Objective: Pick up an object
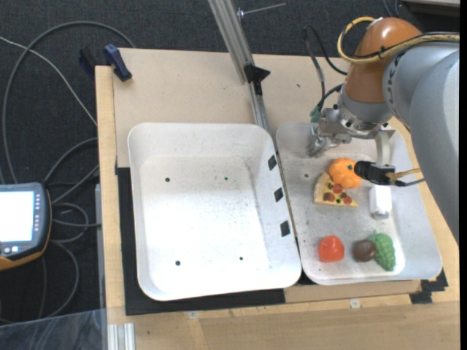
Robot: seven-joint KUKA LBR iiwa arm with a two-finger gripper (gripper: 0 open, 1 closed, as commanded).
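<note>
Claw (319, 146) opening cannot be told; nothing seen held. Just beside it, the orange rounded plastic toy (343, 173) looks light, rigid, smooth: grasp across its middle

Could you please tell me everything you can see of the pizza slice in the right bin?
The pizza slice is a small toy wedge, yellow with red round spots on top and a tan crust edge along its lower side; it looks like plastic. It lies flat on the floor of the right bin, about mid-bin, its tip pointing toward the far end. An orange toy sits against its upper right edge, apparently touching it. The gripper is above it in the picture, apart from it.
</note>
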